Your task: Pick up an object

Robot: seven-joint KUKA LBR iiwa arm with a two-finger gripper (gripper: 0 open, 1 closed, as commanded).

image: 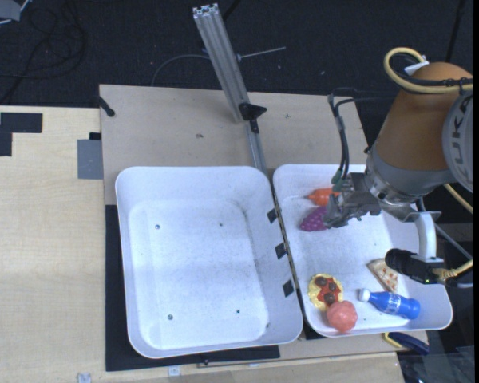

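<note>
Purple grape cluster (pixel 313 221) lies directly left of the tool (pixel 341 211), touching its tip; whether the tool is spread cannot be told.

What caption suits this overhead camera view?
Robot gripper reaches among toys in the right bin, beside a purple toy.

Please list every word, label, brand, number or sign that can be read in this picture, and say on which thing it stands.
"UK": the start of a word, cut off by the picture's edge, on the grey arm.
The blue bottle has a label that is too small and blurred to read.
I see no other readable text.
</note>
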